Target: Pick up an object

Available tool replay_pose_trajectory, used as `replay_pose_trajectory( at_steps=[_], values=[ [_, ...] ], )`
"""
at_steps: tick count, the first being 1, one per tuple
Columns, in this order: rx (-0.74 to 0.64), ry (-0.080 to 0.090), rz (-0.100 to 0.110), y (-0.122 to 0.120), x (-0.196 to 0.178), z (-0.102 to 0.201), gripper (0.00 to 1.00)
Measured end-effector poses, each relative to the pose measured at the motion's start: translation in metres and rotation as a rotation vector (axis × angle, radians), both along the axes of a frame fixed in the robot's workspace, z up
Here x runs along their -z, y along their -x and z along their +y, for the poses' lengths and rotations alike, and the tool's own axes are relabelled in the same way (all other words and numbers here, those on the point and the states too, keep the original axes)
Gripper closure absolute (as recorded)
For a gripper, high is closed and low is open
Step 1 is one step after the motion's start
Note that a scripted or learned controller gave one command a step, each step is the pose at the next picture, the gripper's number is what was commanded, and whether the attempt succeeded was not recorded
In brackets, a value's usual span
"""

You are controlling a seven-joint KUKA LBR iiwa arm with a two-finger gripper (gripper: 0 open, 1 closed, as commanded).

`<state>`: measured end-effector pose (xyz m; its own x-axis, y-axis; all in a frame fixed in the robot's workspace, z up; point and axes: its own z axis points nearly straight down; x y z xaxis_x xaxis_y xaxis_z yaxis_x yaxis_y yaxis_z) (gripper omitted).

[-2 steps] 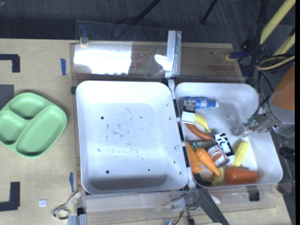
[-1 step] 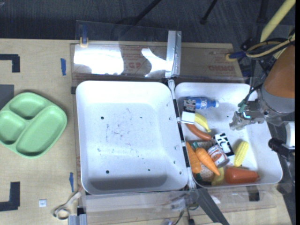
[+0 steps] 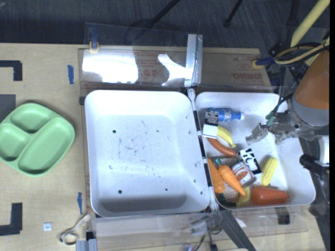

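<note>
The corn cob [image 3: 269, 171] lies just below the jaws [image 3: 260, 132], apart.

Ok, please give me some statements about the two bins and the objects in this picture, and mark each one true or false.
1. The toy food lies in the right bin. True.
2. The green divided plate sits inside the left bin. False: it rests on the bench, left of both bins.
3. The corn cob lies right of the orange carrot. True.
4. The gripper hangs above the left bin. False: it is above the right bin.
5. The water bottle lies at the right bin's near edge. False: it lies near the far edge.
</note>
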<state>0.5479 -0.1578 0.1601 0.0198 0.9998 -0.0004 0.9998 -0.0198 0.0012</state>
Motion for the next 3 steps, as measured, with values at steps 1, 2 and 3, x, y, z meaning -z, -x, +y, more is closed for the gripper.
replay_pose_trajectory(
  at_steps=[1, 2, 3],
  values=[
    [-0.052, 0.0, -0.004, 0.015, 0.066, 0.053, 0.0],
    [-0.05, 0.001, -0.005, 0.014, 0.056, 0.052, 1.0],
    [0.144, 0.0, 0.001, -0.071, -0.025, 0.129, 1.0]
  ],
)
